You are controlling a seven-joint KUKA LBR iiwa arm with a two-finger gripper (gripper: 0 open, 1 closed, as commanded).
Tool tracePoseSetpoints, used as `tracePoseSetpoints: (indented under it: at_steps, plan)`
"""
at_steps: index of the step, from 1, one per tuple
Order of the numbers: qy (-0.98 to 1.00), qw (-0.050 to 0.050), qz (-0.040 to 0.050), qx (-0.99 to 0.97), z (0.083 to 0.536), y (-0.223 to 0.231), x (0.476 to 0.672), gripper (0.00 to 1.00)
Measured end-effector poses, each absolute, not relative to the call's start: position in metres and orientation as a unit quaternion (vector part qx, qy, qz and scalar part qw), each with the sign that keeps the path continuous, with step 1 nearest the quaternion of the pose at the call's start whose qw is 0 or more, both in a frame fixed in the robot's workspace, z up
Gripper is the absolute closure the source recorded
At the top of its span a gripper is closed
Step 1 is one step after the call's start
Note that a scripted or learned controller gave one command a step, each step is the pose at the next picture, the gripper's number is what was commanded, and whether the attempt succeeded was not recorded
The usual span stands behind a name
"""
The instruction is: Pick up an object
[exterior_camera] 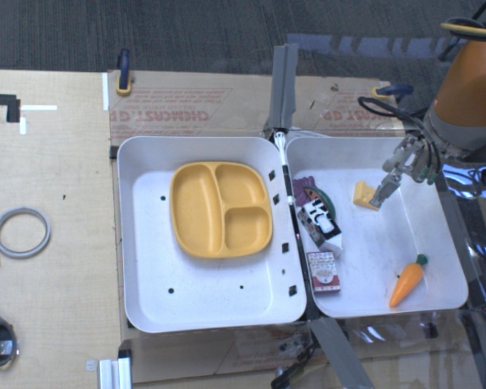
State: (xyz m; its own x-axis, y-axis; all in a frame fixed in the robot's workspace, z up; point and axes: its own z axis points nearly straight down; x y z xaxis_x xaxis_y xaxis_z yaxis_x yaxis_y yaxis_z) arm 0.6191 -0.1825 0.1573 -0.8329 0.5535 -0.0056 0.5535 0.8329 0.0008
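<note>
- Gripper (pixel 379 198) sits low in the right bin (pixel 437 298), its tip touching or just over the yellow cheese wedge (pixel 363 194) near the bin's upper middle.
- We cannot tell whether the fingers are open or closed; at this angle they merge into 1 grey shape beside the wedge, so we do not count it as held.
- We judge the step in hand to be the reach and grasp on that wedge, not yet a lift.
- Next move calls for the fingers to straddle the wedge, close squarely, then rise straight up.
- Other candidates lie in the same bin: a carrot (pixel 407 282) near the lower right corner, a small red box (pixel 323 271) and a dark packet (pixel 314 213) along the left wall.
- We see 1 yellow divided plate (pixel 221 209) in the left bin (pixel 146 298), well apart from the arm.
</note>
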Motion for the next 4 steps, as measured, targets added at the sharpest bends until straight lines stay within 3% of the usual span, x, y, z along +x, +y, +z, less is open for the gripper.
tracePoseSetpoints:
  at_steps: [1, 2, 3, 4]
  plan:
    - [0.842, 0.001, -0.0005, 0.54, 0.092, -0.172, 0.646, 0.0]
    - [0.845, 0.001, -0.0005, 0.534, 0.092, -0.186, 0.603, 0.0]
    - [0.846, 0.002, -0.0008, 0.533, 0.102, -0.186, 0.604, 1.0]
    - [0.786, 0.001, -0.0006, 0.618, 0.184, -0.222, 0.611, 1.0]
